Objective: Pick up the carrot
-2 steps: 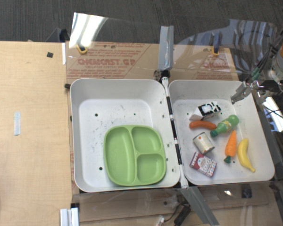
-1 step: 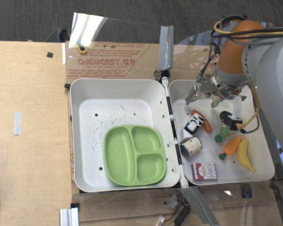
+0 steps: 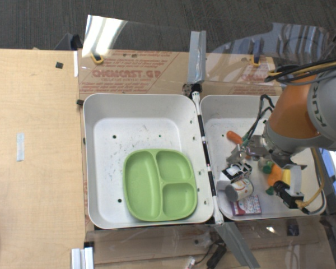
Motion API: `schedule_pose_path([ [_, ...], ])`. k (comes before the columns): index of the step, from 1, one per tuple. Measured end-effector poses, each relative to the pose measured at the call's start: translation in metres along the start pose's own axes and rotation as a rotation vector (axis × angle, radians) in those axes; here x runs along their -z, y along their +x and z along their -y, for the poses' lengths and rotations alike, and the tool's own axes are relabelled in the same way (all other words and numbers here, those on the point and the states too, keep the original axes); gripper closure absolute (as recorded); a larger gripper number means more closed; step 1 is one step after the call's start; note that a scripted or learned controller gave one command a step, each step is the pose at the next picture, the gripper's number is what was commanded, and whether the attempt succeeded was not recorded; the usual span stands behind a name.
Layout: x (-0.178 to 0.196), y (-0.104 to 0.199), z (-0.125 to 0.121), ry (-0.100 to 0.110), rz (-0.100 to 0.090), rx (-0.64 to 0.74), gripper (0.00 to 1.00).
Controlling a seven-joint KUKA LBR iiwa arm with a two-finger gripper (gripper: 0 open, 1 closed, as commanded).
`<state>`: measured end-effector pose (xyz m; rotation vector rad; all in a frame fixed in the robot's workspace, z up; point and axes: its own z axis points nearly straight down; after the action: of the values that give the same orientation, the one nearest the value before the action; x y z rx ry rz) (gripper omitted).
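Note:
The carrot [image 3: 233,136] is a small orange piece lying in the right bin [image 3: 217,116], near its left wall and toward the back. My gripper [image 3: 245,148] hangs just right of and slightly in front of the carrot, very close to its right end. The arm's orange band [image 3: 294,116] rises behind it. I cannot tell whether the gripper touches the carrot.
In the right bin, a black-and-white object [image 3: 235,171], a grey can [image 3: 242,188] and a pink packet [image 3: 247,206] lie in front of the gripper. Small orange, green and yellow items [image 3: 275,172] sit under the arm. A green divided plate [image 3: 159,184] lies in the left bin [image 3: 101,150].

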<state>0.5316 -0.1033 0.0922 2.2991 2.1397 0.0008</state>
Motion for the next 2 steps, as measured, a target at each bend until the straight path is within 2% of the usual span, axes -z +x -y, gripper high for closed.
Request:
schedule_pose_path([
  [1,0.080,-0.050,-0.124,0.000,0.002,-0.036,0.00],
  [2,-0.001,-0.096,-0.055,0.002,0.000,-0.017,0.00],
])
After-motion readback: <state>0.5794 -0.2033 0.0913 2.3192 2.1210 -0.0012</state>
